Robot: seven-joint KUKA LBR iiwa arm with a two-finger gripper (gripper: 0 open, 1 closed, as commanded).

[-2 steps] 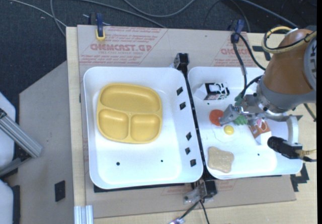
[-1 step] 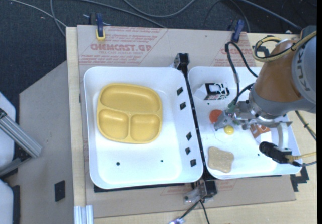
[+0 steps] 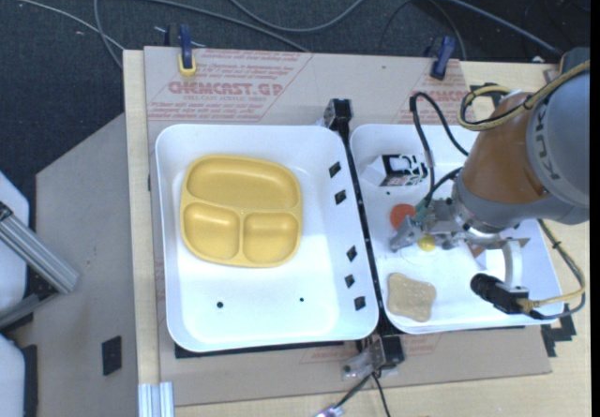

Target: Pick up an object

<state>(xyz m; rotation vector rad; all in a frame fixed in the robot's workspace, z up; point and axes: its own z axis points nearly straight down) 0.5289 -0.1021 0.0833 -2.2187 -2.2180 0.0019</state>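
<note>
One small red object [image 3: 402,215] beside gripper [image 3: 419,235].

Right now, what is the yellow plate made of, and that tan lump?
The yellow plate looks like smooth molded plastic: even color, soft shine, three pressed-in sections. The tan lump in the right bin looks rough and matte, maybe sponge or foam; I can't be sure.

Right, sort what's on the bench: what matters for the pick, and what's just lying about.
For the pick:
gripper
red object
yellow object
tan sponge-like piece
black-and-white item
right bin

Lying about:
yellow divided tray
left bin
blue clamps
</note>
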